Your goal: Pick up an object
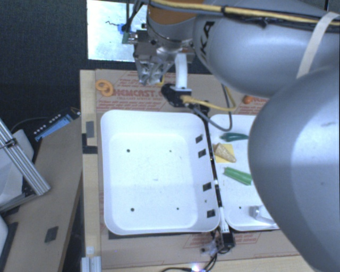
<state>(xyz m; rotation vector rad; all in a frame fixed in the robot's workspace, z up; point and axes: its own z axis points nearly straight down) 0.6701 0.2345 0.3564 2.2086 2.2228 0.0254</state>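
**A:** Where's the claw [150, 74]?

**B:** Top of the camera view, over the printed cardboard [127, 91] behind the left bin [114, 125], near that bin's far rim. It hangs under the orange band [170, 13] on the wrist. Can't tell if it's spread or pressed together, too blurred and dark there. Nothing visible in it.

**A:** Objects?

**B:** All in the right bin [241, 223]. Dark green piece [234, 136] nearest the far end, yellowish wedge [224, 152] just beside it, lighter green stick [237, 176] nearer the camera, lying at a slant. A pale greyish item [258, 213] at the near end, partly hidden by the arm [297, 159]; can't identify it.

**A:** Anything outside the bins?

**B:** Orange ring [104, 87] on the cardboard at the far left corner, left of the claw and apart from it. Small orange thing [247, 99] behind the right bin, half hidden by the arm. Grey aluminium rail [21, 159] and a blue-edged dark device [53, 123] on the table, well left.
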